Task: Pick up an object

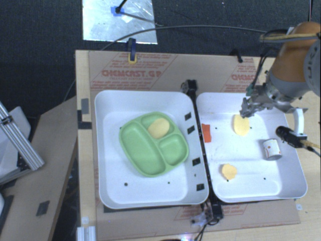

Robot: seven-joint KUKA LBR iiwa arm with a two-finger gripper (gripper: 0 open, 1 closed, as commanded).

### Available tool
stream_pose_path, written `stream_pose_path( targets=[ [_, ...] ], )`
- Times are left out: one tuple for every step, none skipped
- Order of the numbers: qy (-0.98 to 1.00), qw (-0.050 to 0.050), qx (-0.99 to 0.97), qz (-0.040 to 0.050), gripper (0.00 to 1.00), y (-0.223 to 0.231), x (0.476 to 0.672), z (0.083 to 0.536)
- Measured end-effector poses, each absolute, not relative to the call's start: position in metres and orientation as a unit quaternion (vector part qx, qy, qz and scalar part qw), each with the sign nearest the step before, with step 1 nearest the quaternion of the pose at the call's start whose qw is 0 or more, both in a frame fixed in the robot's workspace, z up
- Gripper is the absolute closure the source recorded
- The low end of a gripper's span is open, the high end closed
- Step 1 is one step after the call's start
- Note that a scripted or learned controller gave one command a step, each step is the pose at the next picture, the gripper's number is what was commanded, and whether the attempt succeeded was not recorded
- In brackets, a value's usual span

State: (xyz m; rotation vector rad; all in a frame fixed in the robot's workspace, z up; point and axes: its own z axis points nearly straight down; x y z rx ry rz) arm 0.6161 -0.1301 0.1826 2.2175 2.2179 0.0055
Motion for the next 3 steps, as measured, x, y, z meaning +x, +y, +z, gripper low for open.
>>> stream_pose_path(
  targets=[
    [0.709, 0.003, 0.706, 0.0019, 1.00, -0.127, 0.619, 0.227],
    [0.709, 0.002, 0.705, 0.0015, 1.00, -0.127, 0.620, 0.253],
    [0.711, 0.001, 0.704, 0.0017, 1.00, -0.072, 0.638, 0.249]
  ],
)
